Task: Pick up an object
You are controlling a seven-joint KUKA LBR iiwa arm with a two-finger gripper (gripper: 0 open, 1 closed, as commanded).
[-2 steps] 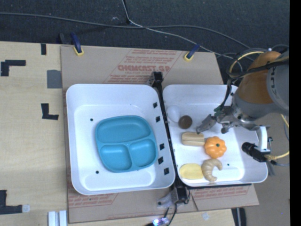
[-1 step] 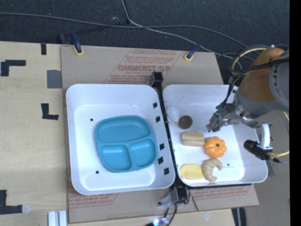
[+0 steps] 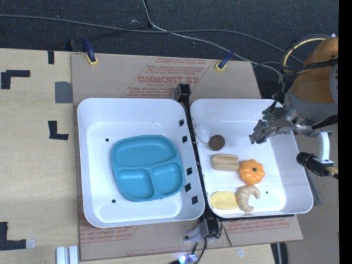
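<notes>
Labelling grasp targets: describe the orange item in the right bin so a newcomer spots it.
Look in the right bin, toward its near right part. The small pumpkin sits between the tan bread stick and the croissant. It alone is bright orange, round, with a green stem.

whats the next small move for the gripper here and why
Probably shift toward the bin's middle and descend over the small orange toy pumpkin. The gripper hovers by the right white bin's upper right, holding nothing, while the pumpkin sits nearest among the objects.
</notes>
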